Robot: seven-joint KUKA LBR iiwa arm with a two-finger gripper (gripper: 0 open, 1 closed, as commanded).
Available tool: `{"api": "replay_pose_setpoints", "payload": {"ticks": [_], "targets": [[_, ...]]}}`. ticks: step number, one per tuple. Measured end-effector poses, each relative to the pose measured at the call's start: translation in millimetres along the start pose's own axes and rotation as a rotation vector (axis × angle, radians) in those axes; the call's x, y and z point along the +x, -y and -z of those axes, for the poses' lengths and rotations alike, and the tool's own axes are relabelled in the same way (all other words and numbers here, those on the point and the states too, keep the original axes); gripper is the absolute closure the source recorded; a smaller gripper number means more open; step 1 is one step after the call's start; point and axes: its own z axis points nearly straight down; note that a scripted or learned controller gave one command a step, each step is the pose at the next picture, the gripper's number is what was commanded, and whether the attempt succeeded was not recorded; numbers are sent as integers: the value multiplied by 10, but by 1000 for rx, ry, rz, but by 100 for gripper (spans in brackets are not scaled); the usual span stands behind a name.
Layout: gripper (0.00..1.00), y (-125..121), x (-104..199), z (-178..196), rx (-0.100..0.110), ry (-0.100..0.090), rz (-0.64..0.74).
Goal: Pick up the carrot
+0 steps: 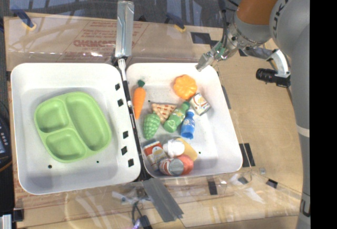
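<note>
right bin (226, 133): carrot (139, 100) at 9 o'clock by left wall | divided plate (72, 126) in left bin (21, 117) | gripper (209, 59) above right bin's 1 o'clock corner

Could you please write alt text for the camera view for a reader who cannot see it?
The tool hovers over the right bin's far corner, away from the carrot lying by its left wall among toy foods. A green plate sits in the left bin.

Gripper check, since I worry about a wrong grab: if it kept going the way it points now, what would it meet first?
Probably the orange pumpkin-like toy. The gripper points down-left over the right bin's far corner, and the carrot lies farther left. Depth is unclear from this slant.
</note>
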Motion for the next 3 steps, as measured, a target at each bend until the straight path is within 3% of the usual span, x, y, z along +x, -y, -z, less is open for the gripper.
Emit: {"api": "replay_pose_setpoints", "payload": {"ticks": [1,2,3], "targets": [[0,37,-61,1062,-2,0,-64],[0,193,-79,344,4,-6,33],[0,-159,333,-1015,6,-9,165]]}}
